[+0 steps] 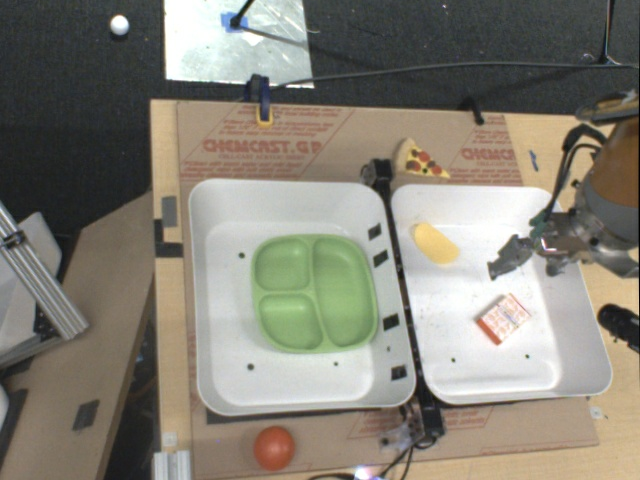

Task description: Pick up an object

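Gripper point(512, 256): right-centre of frame, empty, jaw state unclear.
Orange-and-white box point(503, 318): just below gripper, long axis diagonal.

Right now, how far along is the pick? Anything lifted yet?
Nothing looks picked up yet. The tool sits over the right bin, with no object seen in it. The yellow piece and the small red-and-white box both lie on the bin floor, apart from the tool. In hand: the approach. Left: descend onto one, probably the box just below the tool, grip and lift.
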